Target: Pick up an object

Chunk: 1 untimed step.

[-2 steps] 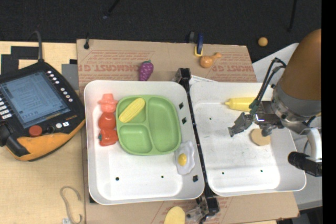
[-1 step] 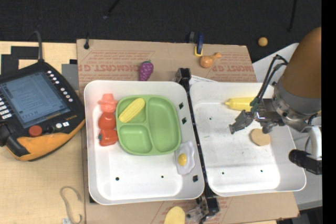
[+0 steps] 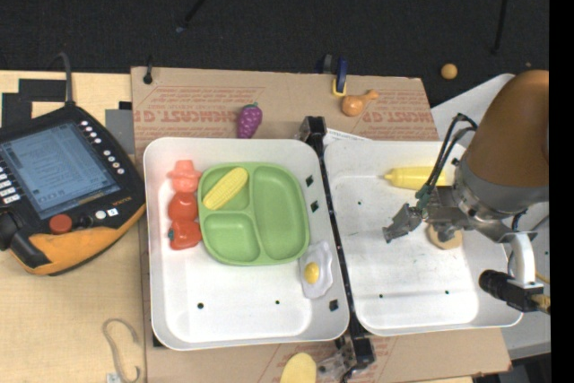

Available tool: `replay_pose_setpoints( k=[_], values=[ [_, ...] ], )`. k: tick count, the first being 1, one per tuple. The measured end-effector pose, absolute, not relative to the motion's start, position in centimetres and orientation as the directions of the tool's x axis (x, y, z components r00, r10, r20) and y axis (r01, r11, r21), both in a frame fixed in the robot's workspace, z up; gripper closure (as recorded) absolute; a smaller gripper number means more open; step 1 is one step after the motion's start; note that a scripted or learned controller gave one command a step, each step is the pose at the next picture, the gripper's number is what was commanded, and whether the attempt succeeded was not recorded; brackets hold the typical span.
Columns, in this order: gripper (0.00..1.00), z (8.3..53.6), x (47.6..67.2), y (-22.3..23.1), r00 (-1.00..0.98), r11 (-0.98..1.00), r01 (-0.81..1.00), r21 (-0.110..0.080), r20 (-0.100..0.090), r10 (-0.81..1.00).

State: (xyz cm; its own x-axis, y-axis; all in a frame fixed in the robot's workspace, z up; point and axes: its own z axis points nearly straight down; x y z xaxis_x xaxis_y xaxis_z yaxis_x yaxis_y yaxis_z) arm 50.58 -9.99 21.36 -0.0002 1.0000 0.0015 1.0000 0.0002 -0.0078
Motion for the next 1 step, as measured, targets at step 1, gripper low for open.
replay_pose_setpoints(
  k=[1],
  values=[
    [0.00, 15.98, 50.53, -10.88, 0.000, 0.000, 1.000, -0.008, 0.002, 1.000]
  ],
)
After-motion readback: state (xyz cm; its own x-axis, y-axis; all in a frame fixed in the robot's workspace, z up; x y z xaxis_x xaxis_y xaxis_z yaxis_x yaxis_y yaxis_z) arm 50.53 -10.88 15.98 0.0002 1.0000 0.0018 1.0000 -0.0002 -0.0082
